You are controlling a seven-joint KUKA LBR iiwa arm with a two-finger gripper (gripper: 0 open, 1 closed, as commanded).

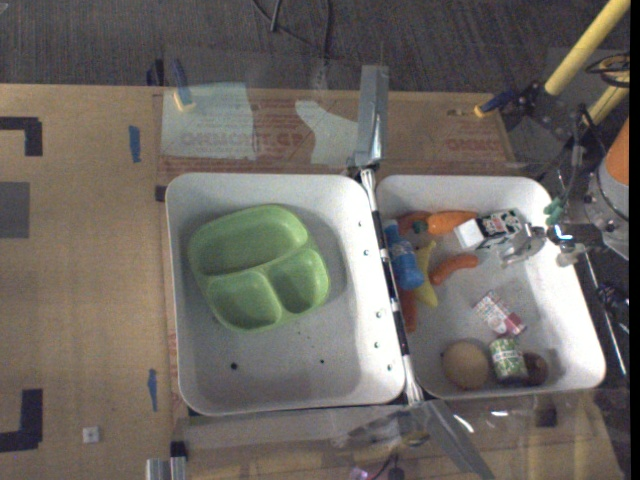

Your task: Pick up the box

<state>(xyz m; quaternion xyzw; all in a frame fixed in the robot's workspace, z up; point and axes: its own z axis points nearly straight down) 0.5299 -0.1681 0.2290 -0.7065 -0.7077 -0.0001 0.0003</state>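
- Nearest you in the right bin [585, 368]: a tan ball [466, 364] and a small green can [508, 359].
- Farther back, the box [490, 227] lies just left of your claw [527, 243], close against it.
- Whether the claw is apart or together, you cannot tell.
- The left bin [190, 368] carries a green tray [258, 265].

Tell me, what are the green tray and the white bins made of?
The green tray looks like moulded plastic: one even colour, rounded compartments and a soft sheen. The white bins, left and right, also look like plastic, smooth and slightly glossy with rounded corners, though painted metal can't be ruled out.
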